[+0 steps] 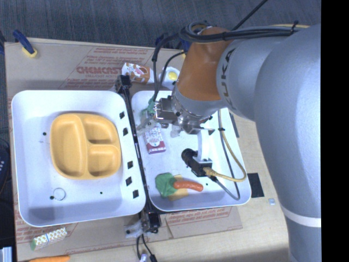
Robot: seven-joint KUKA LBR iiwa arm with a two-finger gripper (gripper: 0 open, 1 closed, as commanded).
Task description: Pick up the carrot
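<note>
Carrot: the carrot (189,186) lies flat on the floor of the right bin (172,161), at about 6 o'clock in that bin, near the front wall, its length running 9 to 3 o'clock.
Green piece: a green leafy piece (163,183) touches the carrot's 9 o'clock end; I cannot tell whether it is joined to it.
Under the carrot: a pale yellow thing (175,194) peeks out at its 7 o'clock side, too hidden to name.
Carton: a small red and white carton (155,138) lies at 11 o'clock from the carrot, apart from it.
Gripper: the gripper (169,120) hangs at 11 to 12 o'clock from the carrot, well apart from it, just beside the carton.
Jaws: whether they stand apart or together, I cannot tell.
Left bin: the left bin (32,119) holds a yellow divided tray (86,144), clear of the work.
Risk, wrong thing: a straight descent from here probably meets the carton, not the carrot.
Risk, crowding: closing near the 9 o'clock end may catch the green piece or the yellow thing instead.
Risk, slip: the carrot looks round and smooth, so a grip off its middle may roll it toward the front wall.
</note>
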